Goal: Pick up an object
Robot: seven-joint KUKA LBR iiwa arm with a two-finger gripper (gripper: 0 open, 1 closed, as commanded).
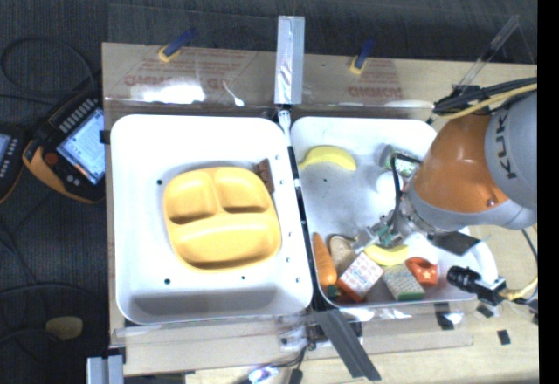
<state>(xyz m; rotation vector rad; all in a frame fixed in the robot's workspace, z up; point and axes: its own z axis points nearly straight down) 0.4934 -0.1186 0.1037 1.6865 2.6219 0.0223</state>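
The right bin (349,133) holds a jumble of small things. A yellow banana (327,158) lies near its far wall. Along the near wall sit an orange carrot (324,262), a red and white box (359,276), a tan and green sponge (400,283) and a red piece (422,270). A small yellow item (387,255) lies just behind the box. My gripper (383,234) hangs low over that yellow item, under the orange wrist band (454,177). The arm hides the bin's right part.
The left bin (131,199) holds a yellow divided tray (223,215) with a small brown thing (263,171) at its far right corner. A metal divider (290,59) stands behind the bins. A handheld pendant (74,151) and cables lie off the bench at left.
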